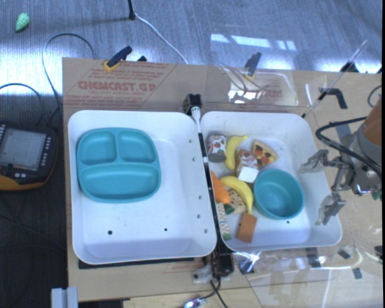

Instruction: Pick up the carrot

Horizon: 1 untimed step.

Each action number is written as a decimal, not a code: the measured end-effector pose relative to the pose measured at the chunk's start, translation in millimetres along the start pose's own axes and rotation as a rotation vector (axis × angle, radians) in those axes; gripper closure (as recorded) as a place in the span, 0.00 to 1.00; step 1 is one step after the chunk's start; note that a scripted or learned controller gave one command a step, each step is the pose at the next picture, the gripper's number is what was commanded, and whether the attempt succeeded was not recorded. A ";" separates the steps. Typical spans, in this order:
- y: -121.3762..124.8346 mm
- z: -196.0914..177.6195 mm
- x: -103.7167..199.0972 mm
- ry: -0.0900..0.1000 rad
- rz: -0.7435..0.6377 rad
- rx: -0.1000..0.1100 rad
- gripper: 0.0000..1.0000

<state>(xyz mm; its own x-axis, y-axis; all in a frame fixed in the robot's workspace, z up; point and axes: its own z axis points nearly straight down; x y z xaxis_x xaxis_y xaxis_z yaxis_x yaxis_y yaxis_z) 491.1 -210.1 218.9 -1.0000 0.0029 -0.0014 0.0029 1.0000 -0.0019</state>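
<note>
The carrot lies in the right bin, hard against that bin's left wall, and we see it as a short orange piece with its long axis running from upper left to lower right; which end is the tip we cannot tell.

We count two white bins. The left bin holds one teal divided plate with three compartments, all bare. The right bin holds the rest, and we count one teal bowl, two bananas, one pizza slice, one small printed carton, one white cube and one orange-brown block.

The bowl sits upright near the middle of the right bin, to the right of the food pile. The upper banana curves beside the carton; the lower banana lies just right of the carrot and left of the bowl. The pizza slice rests above the bowl, the white cube between the two bananas, and the block near the bin's front wall.

The gripper hangs over the right bin's right rim, well apart from the carrot, with its fingers spread wide and nothing between them.
</note>
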 end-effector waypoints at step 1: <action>87.8 104.1 -40.6 0.010 0.060 -0.008 0.00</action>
<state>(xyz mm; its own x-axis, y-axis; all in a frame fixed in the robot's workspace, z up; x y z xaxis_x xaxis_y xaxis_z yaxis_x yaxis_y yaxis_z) 532.1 -122.6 114.7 -0.9980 0.0628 0.0084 0.0628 0.9980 0.0055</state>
